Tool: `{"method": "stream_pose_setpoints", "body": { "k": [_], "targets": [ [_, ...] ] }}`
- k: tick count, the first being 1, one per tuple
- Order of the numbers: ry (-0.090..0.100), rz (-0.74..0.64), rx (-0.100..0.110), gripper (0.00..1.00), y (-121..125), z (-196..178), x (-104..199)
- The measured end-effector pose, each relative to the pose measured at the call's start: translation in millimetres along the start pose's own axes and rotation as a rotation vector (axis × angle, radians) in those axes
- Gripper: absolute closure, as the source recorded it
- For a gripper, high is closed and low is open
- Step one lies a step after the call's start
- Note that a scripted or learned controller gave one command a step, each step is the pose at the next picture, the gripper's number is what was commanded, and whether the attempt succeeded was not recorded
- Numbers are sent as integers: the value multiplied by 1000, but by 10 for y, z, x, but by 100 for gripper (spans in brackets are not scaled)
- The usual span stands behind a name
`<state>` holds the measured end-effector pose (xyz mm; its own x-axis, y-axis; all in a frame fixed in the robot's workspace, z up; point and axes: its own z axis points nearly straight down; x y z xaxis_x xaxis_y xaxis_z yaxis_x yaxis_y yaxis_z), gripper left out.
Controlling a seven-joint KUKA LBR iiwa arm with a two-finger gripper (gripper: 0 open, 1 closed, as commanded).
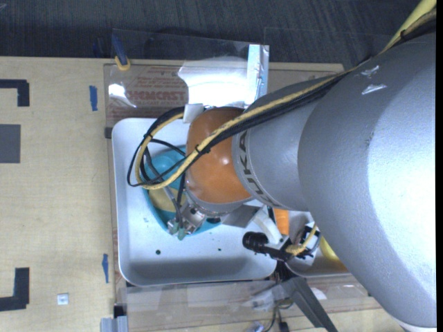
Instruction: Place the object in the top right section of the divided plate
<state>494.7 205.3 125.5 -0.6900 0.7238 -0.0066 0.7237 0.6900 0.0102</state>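
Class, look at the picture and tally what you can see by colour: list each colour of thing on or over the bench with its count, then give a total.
Grey arm with orange band: 1
White bin: 1
Blue plate, mostly hidden under the arm: 1
Orange object beside the arm: 1
Total: 4

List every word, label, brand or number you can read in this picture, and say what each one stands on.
Red print along the clear panel: too blurred to read.
Dark letters on the grey arm beside its orange band: partly hidden, not readable.
No other text can be made out.
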Motion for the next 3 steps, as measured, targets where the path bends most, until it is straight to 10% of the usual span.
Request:
{"method": "stream_pose_setpoints", "body": {
  "k": [1, 2, 3],
  "targets": [
    [-2, 123, -28, 100, 341, 192, -120],
    [2, -49, 0, 100, 482, -2190, -562],
    [2, -446, 2, 100, 70, -3118, -696]
  ]
}}
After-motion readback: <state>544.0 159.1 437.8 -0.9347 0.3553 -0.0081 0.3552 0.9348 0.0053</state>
